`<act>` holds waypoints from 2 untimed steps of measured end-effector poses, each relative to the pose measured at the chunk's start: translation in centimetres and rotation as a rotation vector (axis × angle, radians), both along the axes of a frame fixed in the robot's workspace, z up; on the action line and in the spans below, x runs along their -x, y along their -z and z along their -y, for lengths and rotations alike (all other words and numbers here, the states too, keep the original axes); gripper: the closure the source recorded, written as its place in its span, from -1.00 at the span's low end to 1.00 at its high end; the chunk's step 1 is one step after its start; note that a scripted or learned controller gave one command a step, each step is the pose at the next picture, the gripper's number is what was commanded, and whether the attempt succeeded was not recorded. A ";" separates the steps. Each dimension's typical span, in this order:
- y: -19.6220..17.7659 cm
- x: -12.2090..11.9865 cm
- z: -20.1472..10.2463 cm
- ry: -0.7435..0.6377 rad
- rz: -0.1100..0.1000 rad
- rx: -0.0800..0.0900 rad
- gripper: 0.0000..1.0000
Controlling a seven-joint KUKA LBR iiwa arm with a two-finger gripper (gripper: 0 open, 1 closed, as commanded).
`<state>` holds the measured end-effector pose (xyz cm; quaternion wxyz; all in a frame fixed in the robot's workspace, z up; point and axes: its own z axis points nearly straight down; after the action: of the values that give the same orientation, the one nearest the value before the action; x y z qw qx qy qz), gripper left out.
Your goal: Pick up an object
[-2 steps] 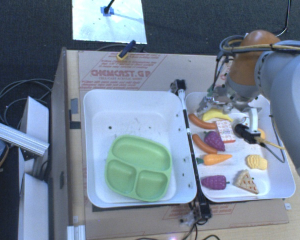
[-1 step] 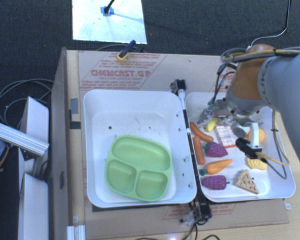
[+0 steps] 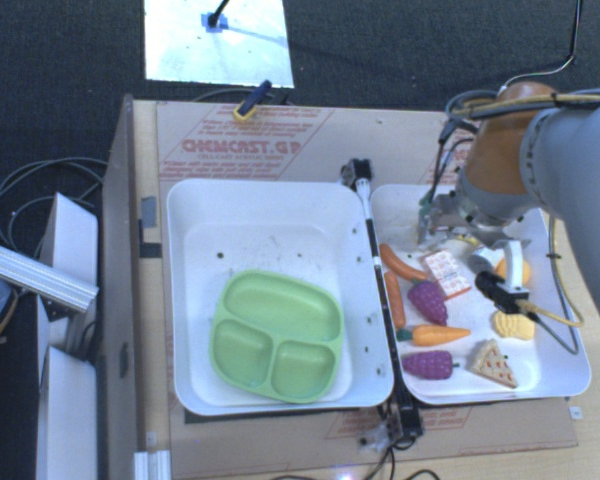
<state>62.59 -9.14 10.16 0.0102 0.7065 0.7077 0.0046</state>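
Arm [image 3: 550,153] reaching from the right over the right bin [image 3: 565,373]; left bin [image 3: 190,268] holding a green tray [image 3: 276,333]. Gripper [image 3: 442,226] low at the right bin's far left, state cannot be told. Near it: carrots [image 3: 405,265], grapes [image 3: 428,302], waffle [image 3: 493,364].

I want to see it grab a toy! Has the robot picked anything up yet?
Not yet. Done: the arm has reached over the right bin, with its gripper low near the back. In hand: nothing I can see. Left: grabbing a toy, like the carrot or purple grapes, and lifting it.
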 end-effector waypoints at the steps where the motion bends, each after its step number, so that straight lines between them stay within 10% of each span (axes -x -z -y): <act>1: 0.0 0.0 0.0 0.000 -0.001 0.000 -1.00; 2: 1.7 13.8 3.3 0.002 -0.021 -0.007 -1.00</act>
<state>48.83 -12.41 8.45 0.0001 0.7073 0.7069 -0.0003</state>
